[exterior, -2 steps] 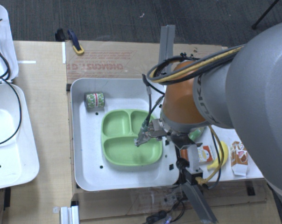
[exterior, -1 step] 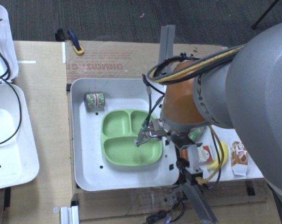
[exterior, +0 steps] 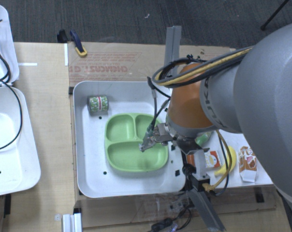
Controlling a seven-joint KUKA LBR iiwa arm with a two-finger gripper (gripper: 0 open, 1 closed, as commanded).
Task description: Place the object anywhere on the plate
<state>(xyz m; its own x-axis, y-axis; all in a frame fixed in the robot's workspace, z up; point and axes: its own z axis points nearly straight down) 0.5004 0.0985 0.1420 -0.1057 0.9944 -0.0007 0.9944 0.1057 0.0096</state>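
Note:
A small cylinder with a green patterned wrap [exterior: 98, 104] lies on its side in the far left corner of the white bin [exterior: 88, 178], apart from the plate. The green plate [exterior: 126, 153], divided into three compartments, sits in the middle of that bin. My gripper [exterior: 148, 142] hangs over the plate's right side, near the ridge between the compartments, a good way right of the cylinder. Nothing shows in its grasp. The grey arm with its orange band [exterior: 187, 105] hides the bin's right part.
A second white bin [exterior: 10, 144] stands at the left with a black cable [exterior: 18, 115] looping over it. To the right of the arm lie a yellow banana [exterior: 229, 162], small packets [exterior: 247, 164] and a green item [exterior: 203, 139]. A blue and yellow clamp [exterior: 77, 43] rests on the bench's far edge.

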